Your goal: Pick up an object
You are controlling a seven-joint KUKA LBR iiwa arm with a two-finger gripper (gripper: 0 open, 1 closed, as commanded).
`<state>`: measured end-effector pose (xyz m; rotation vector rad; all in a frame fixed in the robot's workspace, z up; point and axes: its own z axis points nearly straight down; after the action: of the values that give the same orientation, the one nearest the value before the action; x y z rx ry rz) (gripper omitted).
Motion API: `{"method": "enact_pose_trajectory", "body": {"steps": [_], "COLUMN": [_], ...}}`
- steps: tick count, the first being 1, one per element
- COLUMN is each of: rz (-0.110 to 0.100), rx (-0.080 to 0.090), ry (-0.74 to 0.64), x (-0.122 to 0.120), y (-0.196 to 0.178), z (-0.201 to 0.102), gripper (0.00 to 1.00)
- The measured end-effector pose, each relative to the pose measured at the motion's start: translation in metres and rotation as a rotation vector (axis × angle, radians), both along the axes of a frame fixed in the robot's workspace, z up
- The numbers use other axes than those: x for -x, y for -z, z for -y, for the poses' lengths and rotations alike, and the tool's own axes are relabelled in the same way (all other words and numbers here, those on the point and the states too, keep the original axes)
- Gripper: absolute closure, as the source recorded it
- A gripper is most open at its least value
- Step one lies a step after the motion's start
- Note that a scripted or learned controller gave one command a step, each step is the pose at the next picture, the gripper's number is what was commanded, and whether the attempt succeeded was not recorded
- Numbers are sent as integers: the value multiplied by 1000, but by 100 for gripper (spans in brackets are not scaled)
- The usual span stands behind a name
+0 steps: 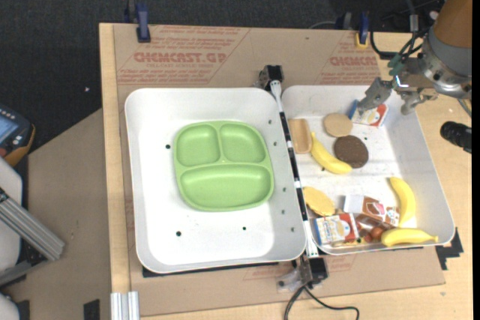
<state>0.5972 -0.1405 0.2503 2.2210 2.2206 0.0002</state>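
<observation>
The claw [390,95] hangs spread over the right bin's [427,154] far corner, holding nothing. Just below it lies a small red-and-white carton [371,115]; its long axis is hard to tell. Nearer the camera, a banana [328,157] runs diagonally.

A robotics lab is showing here: a brown board [225,56] printed with red lettering is sitting clamped by blue clips [140,17] at the frame's top, while cables [330,303] are trailing along the bottom.
</observation>
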Motion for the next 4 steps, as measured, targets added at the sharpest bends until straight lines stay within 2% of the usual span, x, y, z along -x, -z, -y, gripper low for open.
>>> {"method": "enact_pose_trajectory", "body": {"steps": [1, 2, 4], "rz": [7, 10, 8], "rx": [2, 5, 2], "ry": [0, -1, 0], "x": [9, 27, -13], "y": [152, 161, 162], "z": [0, -32, 21], "gripper": [0, 0, 0]}}
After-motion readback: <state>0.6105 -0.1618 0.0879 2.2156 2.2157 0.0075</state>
